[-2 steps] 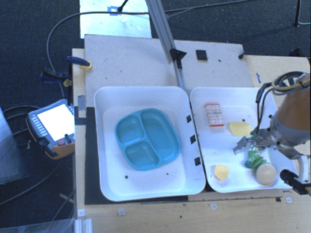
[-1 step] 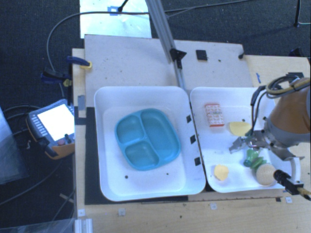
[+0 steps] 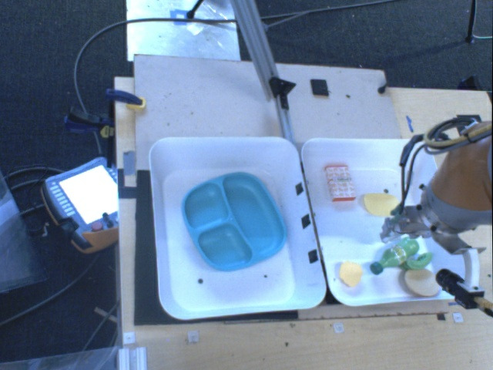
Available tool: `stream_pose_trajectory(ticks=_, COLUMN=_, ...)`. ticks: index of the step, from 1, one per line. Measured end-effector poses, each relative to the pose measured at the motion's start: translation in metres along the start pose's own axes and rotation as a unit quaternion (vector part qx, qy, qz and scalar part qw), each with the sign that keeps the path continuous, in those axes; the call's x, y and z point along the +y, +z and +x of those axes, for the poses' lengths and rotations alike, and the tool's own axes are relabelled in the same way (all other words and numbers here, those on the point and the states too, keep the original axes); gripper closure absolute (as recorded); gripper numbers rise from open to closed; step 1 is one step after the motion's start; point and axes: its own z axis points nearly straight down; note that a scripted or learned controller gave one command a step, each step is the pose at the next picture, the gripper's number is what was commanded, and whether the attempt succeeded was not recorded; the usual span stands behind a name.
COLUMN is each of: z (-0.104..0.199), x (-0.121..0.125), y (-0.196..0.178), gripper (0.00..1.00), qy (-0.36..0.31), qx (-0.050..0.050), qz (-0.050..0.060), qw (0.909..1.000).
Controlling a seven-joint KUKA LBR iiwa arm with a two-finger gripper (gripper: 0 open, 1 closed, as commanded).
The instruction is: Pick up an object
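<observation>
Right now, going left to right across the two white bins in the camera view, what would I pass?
Blue tray → red-and-white packet → yellow piece → green bottle → tan piece.

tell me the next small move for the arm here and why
Probably a short straight descent. The gripper sits in the right bin just above the green bottle, which lies on its side, with yellow pieces nearby. Whether anything is gripped cannot be seen, so lowering onto the bottle looks sensible.
</observation>
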Motion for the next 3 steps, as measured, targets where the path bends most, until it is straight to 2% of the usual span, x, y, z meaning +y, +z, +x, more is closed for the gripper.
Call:
stream_pose_trajectory(ticks=1, z=0.006, x=-0.002, y=-0.046, gripper=1.0, qy=-0.001, qx=0.003, qz=0.008, qw=1.0)
stream_pose_trajectory(ticks=2, z=0.006, x=0.001, y=-0.1, gripper=1.0, qy=-0.002, qx=0.002, qz=0.007, qw=1.0)
stream_pose_trajectory(ticks=3, z=0.006, x=0.003, y=-0.12, gripper=1.0, qy=-0.002, qx=0.003, qz=0.008, qw=1.0)
